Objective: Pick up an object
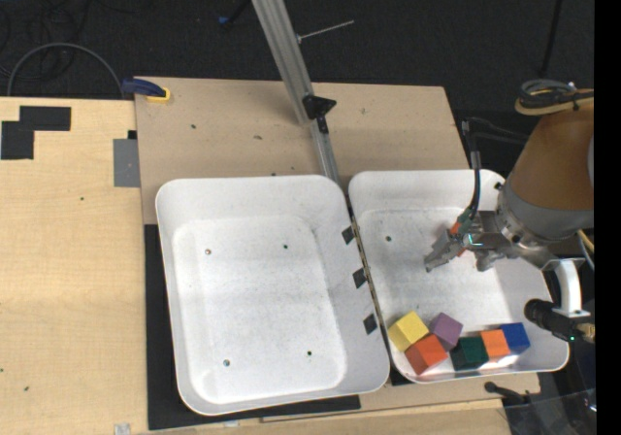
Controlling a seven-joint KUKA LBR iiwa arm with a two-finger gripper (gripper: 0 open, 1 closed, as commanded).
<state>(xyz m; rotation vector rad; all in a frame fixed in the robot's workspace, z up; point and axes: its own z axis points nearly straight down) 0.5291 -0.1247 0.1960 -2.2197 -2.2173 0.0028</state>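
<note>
Over the right bin [388, 192] my gripper [448, 250] hung with fingers spread, grasping nothing, well apart from the crowded blocks [456, 339], where I judged a neighbour might jam a descent.

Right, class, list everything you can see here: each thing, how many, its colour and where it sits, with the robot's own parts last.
Bins: two, white, side by side; left bin, right bin.
Blocks: six in the right bin's near corner: yellow, purple, red, green, orange, blue.
Metal rail: one, grey, slanting behind the bins.
Clamp: one, blue and yellow, bench's far left.
Arm: one, orange band.
Gripper: one, over right bin.
</note>
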